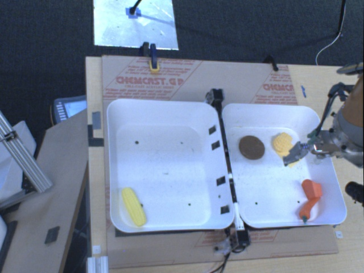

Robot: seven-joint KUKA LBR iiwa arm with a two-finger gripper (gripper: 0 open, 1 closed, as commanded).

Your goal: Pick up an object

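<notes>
In the right bin (267, 209) lie a brown round disc (251, 147), a yellow bumpy round piece (282, 143) and an orange carrot-like piece (309, 197) near the front right corner. A yellow corn cob (133, 206) lies in the left bin (165, 124) at its front left. My gripper (296, 153) reaches in from the right, hanging just right of and below the yellow bumpy piece, close to it. I see nothing held in it.
The two white bins sit side by side on a cardboard sheet (187, 78), parted by a black clip strip (223, 164). A clamp (152, 56) holds the sheet at the back. A metal frame bar (23, 158) stands off the bench's left.
</notes>
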